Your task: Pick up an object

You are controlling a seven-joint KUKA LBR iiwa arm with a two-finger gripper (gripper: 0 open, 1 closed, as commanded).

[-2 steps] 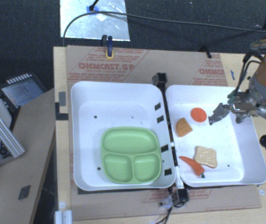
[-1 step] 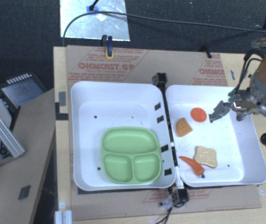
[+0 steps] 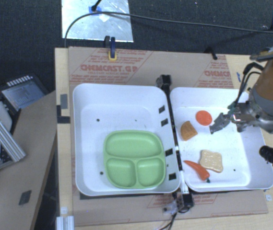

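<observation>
Right bin (image 3: 256, 176): red chili pepper (image 3: 196, 169) near the front-left corner, long axis diagonal, pointed tip probably toward upper left. Toast slice (image 3: 211, 160) just beside it. Gripper (image 3: 221, 123) hovers by orange disc (image 3: 204, 117); open or closed, cannot tell.

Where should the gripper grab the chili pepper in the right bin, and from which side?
Grip the red chili pepper at mid-body, coming straight down, fingers closing across its narrow width. It lies flat and slanted, long axis running from upper left to lower right, so a cross-axis pinch probably fits best. The toast slice sits close on its right; the left bin wall is near, so keep the fingers clear of both.
</observation>
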